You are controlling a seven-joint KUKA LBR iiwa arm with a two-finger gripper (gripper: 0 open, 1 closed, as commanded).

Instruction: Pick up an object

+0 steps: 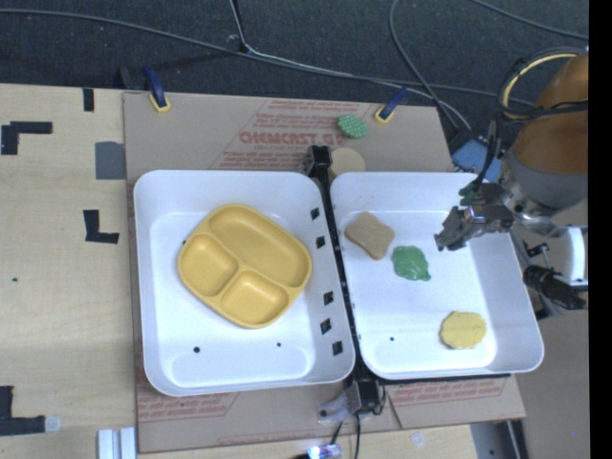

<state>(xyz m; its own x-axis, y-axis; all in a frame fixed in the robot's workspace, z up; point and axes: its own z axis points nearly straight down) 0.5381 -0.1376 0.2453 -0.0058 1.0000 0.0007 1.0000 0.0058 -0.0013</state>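
Arm: the grey arm with its orange band reaches in from the right and hangs over the right bin (507, 285), near that bin's far right corner
Gripper: the gripper (454, 237) sits low over the white floor, dark and small at this slant; whether its claw is spread or clenched I cannot tell, and nothing shows between its tips
Nearest candidate: a green piece (411, 263) lies just left of the gripper, flat on the floor, apart from it; it is probably the target, since the tool points that way
Other candidates: a tan, bread-like piece (369, 234) lies far left in the same bin, close to the divider; a round yellow piece (463, 330) lies near the right front, well apart from the other two
Left bin: the left bin (153, 256) holds a yellow divided plate (245, 264), lying at a diagonal across the middle; it is wide and flat, so likely a harder grasp for two fingers
Outside the bins: a small green dotted thing (352, 123) rests on the cardboard beyond the far edge, out of play
Stage: approach only, nothing lifted yet
Next move, as I judge it: shift left over the green piece, then descend
Risk: the green piece looks thin, so the fingers could skid off it against the bin floor
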